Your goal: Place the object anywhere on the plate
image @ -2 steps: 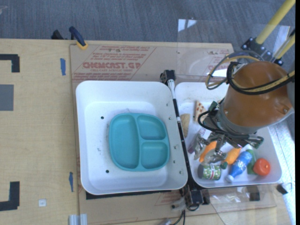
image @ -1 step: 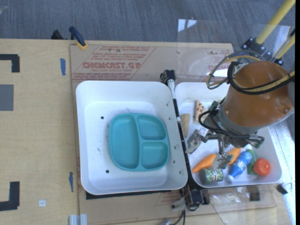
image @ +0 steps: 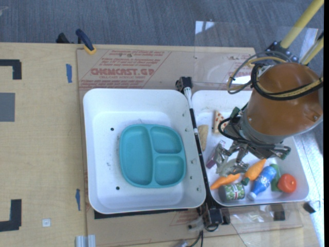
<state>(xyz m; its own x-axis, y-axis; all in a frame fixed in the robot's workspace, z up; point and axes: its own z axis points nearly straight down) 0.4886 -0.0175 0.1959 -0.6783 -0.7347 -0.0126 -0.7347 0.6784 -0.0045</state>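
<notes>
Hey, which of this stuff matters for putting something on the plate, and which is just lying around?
For the job: plate, gripper, carrot beside it.
Lying about: blue bottle, tomato, green can, pizza slice.

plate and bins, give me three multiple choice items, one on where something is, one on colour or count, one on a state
1. Where does the plate lie?
A. in the left bin
B. in the right bin
C. on the bare bench

2. How many compartments does the plate have?
A. two
B. three
C. five

3. Where does the gripper hang?
A. over the plate
B. over the bench outside both bins
C. over the toy food in the right bin

Answers:
1. A, the teal plate sits alone in the left bin.
2. B, one long compartment and two smaller ones show.
3. C, it hangs just above the carrot and the can.
</notes>
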